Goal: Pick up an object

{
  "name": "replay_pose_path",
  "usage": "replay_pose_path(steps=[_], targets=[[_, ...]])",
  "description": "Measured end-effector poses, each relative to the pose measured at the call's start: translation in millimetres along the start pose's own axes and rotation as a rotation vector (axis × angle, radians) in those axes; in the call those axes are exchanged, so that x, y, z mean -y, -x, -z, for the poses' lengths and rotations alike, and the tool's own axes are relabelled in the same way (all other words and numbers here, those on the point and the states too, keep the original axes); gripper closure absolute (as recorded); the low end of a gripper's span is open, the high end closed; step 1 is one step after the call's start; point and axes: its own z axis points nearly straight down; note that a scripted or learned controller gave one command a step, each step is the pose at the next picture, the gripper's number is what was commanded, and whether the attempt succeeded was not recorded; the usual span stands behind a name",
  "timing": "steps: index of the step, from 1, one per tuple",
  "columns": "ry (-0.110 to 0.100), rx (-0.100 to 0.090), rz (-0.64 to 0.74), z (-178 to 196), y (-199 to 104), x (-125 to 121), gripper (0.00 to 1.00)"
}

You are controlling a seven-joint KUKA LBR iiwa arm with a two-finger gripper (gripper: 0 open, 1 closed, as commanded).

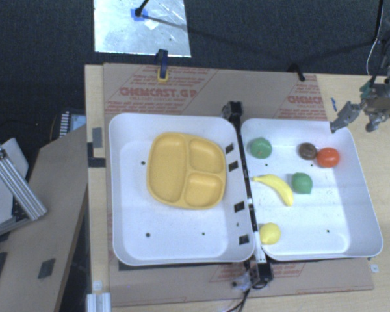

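Lemon (270, 233): nearest the camera, a small yellow round fruit at the near-left corner of the right bin (357, 239), close against the divider wall.
Banana (275, 188): yellow, curved, lying flat left of centre in the right bin, just beside the dark green ball (302, 182).
Green fruit (260, 148): paler green, at the far-left of the same bin, apart from the rest.
Tomato (328, 156): orange-red, touching or nearly touching the brown ball (307, 151) on its left; both sit at the far side, closest to the arm.
Tray (185, 170): yellow, three compartments, alone in the left bin (127, 233).
Gripper (354, 116): high at the right edge, outside the right bin's far-right corner, well apart from every fruit; jaws spread, nothing between them.
Likely target: the tomato, judging by closeness; no object is picked yet.
Handling: these look like light, hard toy fruits with smooth skins, so probably slippery and prone to rolling from a glancing touch.
Where to grip: across the tomato's widest middle, fingers set front and back so that neither strikes the brown ball.
Easier option: the banana, stiff and long, taken across its narrow mid-section, where it cannot roll.
Risk: the lemon's corner spot leaves little finger room beside the wall.
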Motion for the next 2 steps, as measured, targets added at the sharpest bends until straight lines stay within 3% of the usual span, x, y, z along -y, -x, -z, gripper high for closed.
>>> replay_pose_path(steps=[1,2], targets=[[0.011,0.003,0.003,6.9,-0.8,-2.0,0.0],[0.007,0.001,0.002,-55.3,-2.3,-5.1,0.0]])
